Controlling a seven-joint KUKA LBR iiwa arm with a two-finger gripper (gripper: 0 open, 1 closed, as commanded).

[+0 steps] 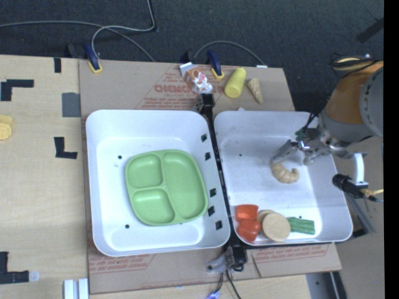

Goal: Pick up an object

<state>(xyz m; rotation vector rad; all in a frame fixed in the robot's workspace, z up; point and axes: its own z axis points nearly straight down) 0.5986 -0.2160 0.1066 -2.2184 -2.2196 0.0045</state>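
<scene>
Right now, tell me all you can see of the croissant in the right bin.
The croissant is a small tan, curved toy pastry with a ridged, plastic-looking surface. It lies flat on the white floor of the right bin, near the middle, its ends pointing up-left. The gripper sits just above-right of it, close to its upper end; whether they touch is unclear. It lies apart from the other items.

Grey arm (371, 108); orange band (349, 101)

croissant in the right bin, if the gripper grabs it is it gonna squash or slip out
The croissant looks like a moulded toy, so probably stiff and light rather than squashy. Its curved, tapering shape could let it slip or twist between the fingers of the gripper. Lying flat on the bin floor, it seems unlikely to roll.
</scene>
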